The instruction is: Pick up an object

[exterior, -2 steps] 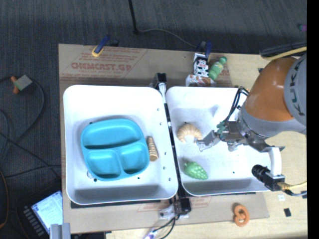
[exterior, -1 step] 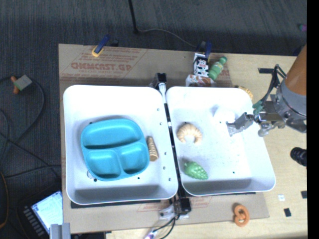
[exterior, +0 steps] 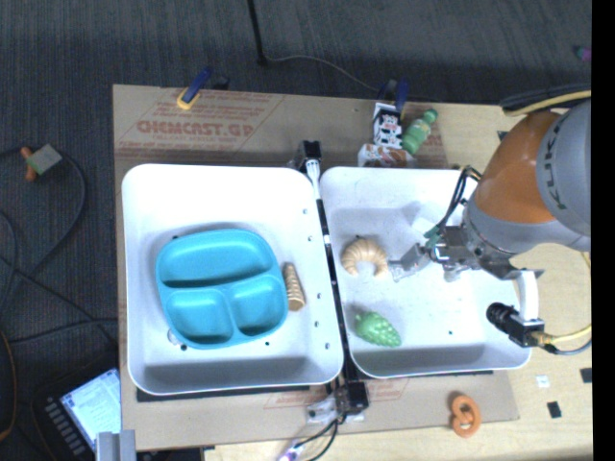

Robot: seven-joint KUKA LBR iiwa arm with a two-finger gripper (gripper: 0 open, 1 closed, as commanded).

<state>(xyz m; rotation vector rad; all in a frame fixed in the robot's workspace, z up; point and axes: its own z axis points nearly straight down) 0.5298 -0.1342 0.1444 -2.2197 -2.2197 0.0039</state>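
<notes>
My gripper [exterior: 428, 262] hangs low over the right bin [exterior: 480, 358], near its middle, just right of a tan croissant [exterior: 364, 254]. Its fingers stand open, one fingertip [exterior: 403, 265] close beside the croissant, and nothing shows between them. A green bumpy piece like a bunch of grapes [exterior: 378, 328] lies near the front of the same bin. In the left bin [exterior: 144, 257] a blue divided tray [exterior: 219, 284] sits with a small brown stick-like piece [exterior: 293, 286] at its right edge.
The grey arm with its orange band [exterior: 524, 176] covers the right bin's right side. A small bottle and carton [exterior: 396, 133] stand behind the bins. An orange ring [exterior: 465, 413] lies on the bench in front. Blue clamps [exterior: 195, 86] hold the board.
</notes>
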